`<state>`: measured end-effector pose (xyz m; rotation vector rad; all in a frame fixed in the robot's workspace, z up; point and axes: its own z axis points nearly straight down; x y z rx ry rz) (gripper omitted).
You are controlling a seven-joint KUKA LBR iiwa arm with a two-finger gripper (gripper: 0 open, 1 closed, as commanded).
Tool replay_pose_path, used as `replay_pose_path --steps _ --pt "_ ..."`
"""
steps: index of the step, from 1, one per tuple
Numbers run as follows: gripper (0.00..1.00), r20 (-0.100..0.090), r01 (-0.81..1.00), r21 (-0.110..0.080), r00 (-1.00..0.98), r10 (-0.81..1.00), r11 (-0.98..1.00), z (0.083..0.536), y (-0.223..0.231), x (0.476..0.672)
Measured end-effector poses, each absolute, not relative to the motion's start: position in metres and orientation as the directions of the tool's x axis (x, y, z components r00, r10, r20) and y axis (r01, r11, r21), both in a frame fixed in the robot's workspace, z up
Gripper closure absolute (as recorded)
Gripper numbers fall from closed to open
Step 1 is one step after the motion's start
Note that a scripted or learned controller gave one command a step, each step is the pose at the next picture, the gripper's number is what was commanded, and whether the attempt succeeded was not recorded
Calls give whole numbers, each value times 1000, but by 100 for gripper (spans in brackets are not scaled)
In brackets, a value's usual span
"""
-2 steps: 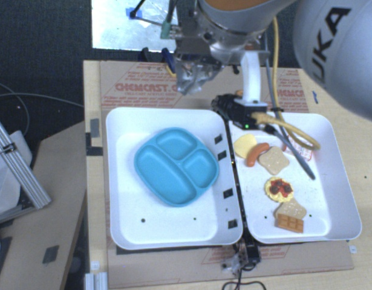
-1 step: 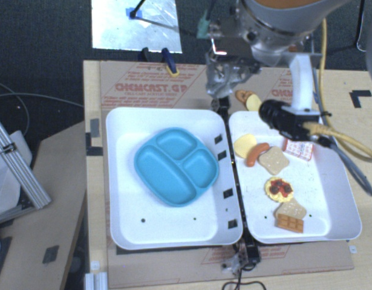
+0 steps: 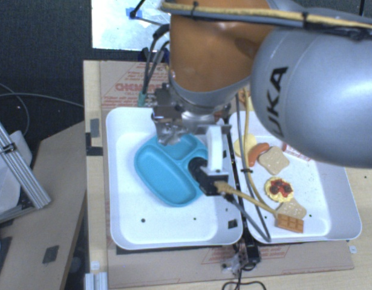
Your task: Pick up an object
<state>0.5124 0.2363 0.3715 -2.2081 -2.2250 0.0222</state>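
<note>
The gripper (image 3: 171, 135) sits low in the left bin (image 3: 150, 225), at the far rim of the blue tray (image 3: 164, 179), so the step in hand looks like closing on that tray. The view does not show how far the gripper is open or whether it has hold of anything. The next move likely calls for a firm pinch on the thin rim and a straight lift, as the tray could slip; the toy food (image 3: 274, 161) lies apart in the right bin (image 3: 334, 219)
</note>
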Motion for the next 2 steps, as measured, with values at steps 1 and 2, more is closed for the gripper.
replay_pose_path --steps 1,2 --pt "100 0 1000 -2 -1 1000 1 349 234 500" --pt "100 -1 1000 3 2 1000 -2 87 216 551"
